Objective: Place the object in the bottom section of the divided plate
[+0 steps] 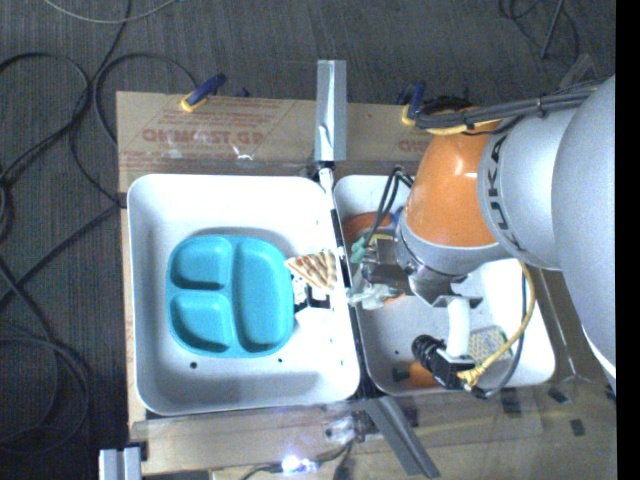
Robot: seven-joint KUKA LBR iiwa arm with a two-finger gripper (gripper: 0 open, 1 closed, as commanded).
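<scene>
A blue divided plate (232, 293) lies in the left white bin (150, 368), with two small sections on its left and one long section on its right. A tan, waffle-patterned wedge (314, 266) hangs just off the plate's right edge, near the wall between the bins. My gripper (305, 288) reaches in from the right over that wall and is shut on the wedge, with dark fingertips showing under the wedge's lower edge. The grey and orange arm (455, 208) covers much of the right bin.
The right white bin (535, 363) holds an orange item (360, 224) at its top left, a tan mesh-patterned piece (487, 343) and a small orange item (420, 374) near the bottom. Blue clamps (203, 91) hold the cardboard base at the back.
</scene>
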